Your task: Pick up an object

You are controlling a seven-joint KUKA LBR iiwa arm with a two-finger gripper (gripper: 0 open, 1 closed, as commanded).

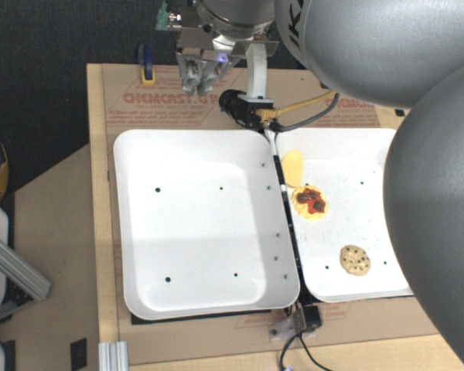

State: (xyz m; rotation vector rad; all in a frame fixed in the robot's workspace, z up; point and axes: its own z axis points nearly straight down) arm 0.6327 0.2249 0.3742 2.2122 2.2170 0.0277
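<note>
**Gripper hangs above the bench's far edge, objects lie in the right bin**

The grey arm (387,45) reaches in from the right and fills the upper right corner. Its gripper (199,76) hangs over the far edge of the cardboard-covered bench (108,207), beyond the far rim of the left bin (139,230). The fingers look close together with nothing between them.

In the right bin (371,207), three small objects sit along its left wall. A pale yellow piece (293,167) lies near the far left corner. Just nearer than it sits a yellow disc with red topping (310,202). A chocolate-chip cookie (355,260) lies well apart, toward the near edge.
</note>
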